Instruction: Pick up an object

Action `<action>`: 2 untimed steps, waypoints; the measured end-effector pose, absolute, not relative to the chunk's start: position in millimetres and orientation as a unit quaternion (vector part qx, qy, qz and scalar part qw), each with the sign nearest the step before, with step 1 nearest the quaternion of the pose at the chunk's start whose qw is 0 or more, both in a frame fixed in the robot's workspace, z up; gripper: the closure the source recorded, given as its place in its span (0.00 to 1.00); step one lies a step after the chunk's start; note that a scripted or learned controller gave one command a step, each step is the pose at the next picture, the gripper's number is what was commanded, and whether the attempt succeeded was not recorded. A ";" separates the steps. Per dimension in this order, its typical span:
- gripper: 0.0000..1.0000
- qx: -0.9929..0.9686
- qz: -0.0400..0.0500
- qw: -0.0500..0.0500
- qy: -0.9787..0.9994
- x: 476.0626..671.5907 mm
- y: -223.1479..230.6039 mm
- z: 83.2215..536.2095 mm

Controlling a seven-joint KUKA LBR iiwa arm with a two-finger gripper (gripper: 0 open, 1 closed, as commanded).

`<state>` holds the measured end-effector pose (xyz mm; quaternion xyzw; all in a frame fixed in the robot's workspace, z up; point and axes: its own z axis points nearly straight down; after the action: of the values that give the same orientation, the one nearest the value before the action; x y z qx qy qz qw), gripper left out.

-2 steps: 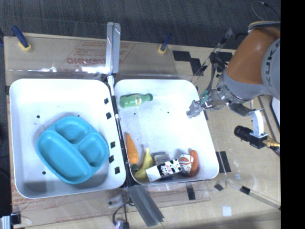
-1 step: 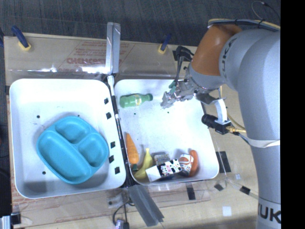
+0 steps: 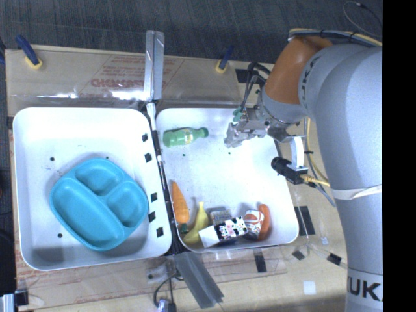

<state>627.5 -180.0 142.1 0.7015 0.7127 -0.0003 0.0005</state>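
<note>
My gripper [image 3: 235, 137] hangs over the far right part of the right bin [image 3: 273, 203], with nothing between its fingers that I can see. A green bottle [image 3: 184, 136] lies on its side to the gripper's left, near the bin's far wall. Along the near edge lie a carrot [image 3: 180, 203], a banana [image 3: 197, 225], a black-and-white carton [image 3: 224, 231] and a red-and-white can [image 3: 255, 221].
The left bin [image 3: 32, 142] holds a blue divided plate [image 3: 98, 202]. A metal divider bar [image 3: 154, 64] stands between the bins at the back. The grey arm [image 3: 338, 122] with its orange band covers the right side of the bench.
</note>
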 end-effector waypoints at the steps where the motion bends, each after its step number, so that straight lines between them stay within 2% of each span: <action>1: 1.00 0.706 -0.001 -0.002 0.708 609.4 -96.6 166.9; 2: 0.00 0.706 -0.001 -0.002 0.708 609.3 -96.9 166.8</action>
<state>609.3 -96.9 166.8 0.7062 0.7080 -0.0013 -0.0016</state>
